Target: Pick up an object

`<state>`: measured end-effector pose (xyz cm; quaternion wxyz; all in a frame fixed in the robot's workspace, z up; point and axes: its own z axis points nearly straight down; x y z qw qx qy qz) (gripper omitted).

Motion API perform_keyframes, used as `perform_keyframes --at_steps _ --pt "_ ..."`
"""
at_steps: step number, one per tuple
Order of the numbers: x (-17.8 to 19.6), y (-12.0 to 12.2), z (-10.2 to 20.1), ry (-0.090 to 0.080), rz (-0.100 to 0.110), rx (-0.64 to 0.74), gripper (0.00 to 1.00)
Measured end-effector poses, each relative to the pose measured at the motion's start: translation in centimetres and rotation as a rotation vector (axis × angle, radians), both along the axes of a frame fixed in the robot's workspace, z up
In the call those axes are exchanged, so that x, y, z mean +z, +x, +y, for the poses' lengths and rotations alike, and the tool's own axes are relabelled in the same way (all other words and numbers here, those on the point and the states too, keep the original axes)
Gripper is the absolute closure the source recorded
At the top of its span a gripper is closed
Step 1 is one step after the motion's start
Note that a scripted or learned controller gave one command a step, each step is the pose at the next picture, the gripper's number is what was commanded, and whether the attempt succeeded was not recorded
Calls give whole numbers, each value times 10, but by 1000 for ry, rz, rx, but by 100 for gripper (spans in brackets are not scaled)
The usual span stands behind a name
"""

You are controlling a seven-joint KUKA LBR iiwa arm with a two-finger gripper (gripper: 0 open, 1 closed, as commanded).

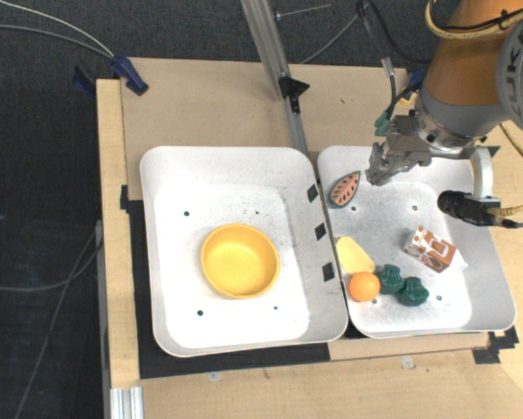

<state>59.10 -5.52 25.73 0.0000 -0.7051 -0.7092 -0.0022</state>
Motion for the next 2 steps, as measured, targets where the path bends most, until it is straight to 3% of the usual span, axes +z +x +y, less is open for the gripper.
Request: perform_keyframes --at_steps 1,2 --pt "-7 12 56 -1 0 0 100" --pt "-21 5 113 1 15 0 100"
